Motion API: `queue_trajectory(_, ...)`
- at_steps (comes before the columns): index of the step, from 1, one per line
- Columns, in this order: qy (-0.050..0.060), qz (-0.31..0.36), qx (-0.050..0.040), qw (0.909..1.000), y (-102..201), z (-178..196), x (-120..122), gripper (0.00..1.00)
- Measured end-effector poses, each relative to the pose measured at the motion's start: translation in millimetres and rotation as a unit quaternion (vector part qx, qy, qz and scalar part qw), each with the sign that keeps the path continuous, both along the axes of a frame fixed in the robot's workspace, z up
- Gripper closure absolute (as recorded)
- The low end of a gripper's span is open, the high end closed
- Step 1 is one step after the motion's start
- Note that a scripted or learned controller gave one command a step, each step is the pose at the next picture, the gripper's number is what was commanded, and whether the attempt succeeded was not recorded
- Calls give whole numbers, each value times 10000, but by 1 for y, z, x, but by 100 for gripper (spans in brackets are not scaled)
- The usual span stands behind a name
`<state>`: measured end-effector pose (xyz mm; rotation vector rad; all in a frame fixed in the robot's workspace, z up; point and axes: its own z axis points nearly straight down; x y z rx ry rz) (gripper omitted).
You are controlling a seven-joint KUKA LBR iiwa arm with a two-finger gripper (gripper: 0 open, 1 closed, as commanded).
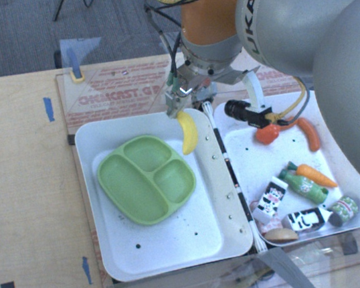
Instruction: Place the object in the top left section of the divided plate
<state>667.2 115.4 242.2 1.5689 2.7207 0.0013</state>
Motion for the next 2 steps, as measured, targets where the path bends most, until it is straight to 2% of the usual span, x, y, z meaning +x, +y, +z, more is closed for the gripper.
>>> queue_trajectory(1,-30,1021,0,9948,47,7,1,100)
queue_trajectory(2,-30,1021,0,9948,47,7,1,0)
